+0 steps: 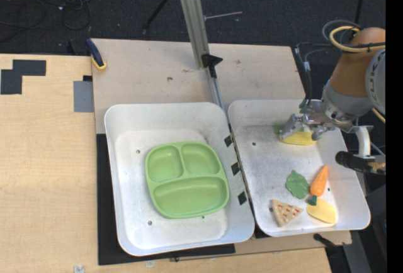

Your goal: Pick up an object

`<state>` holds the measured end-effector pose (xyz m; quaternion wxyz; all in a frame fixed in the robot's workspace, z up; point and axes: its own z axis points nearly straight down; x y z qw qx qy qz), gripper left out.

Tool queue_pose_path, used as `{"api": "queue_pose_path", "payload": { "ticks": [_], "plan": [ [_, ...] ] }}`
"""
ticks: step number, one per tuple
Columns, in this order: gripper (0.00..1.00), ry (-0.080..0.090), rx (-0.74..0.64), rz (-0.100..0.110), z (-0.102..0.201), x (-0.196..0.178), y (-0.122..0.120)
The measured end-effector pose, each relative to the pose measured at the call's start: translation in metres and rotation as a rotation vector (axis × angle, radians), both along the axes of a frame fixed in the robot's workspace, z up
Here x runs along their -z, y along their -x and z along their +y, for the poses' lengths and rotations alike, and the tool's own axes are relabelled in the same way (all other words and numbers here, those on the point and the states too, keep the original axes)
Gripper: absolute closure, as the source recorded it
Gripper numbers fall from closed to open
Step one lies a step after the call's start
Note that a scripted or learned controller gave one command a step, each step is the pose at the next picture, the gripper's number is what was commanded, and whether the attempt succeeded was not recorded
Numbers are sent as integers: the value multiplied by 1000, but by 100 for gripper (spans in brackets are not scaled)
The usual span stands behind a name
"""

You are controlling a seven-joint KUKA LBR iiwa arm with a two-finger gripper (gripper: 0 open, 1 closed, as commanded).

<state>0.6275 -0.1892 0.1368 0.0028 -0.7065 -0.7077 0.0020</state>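
tool [303, 129] on yellow toy [298, 138], right bin [258, 202]

A green divided plate [187, 179] sits mid-way in the left bin [119, 124]; a metal post [194, 20] rises behind the bench's far edge

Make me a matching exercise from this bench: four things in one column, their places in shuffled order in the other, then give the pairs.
Things:
1. green divided plate
2. toy carrot
3. pizza slice toy
4. yellow piece

Places:
A. right bin, near edge, just left of a pale yellow wedge
B. right bin, far end, at the gripper
C. middle of the left bin
D. right bin, just right of a green leafy toy

Pairs: 1-C, 2-D, 3-A, 4-B
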Motion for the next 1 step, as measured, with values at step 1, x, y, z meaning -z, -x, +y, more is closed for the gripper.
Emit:
{"api": "queue_pose_path", "payload": {
  "ticks": [1],
  "plan": [
    [0,0,1,-7,1,49,-1]
  ]
}}
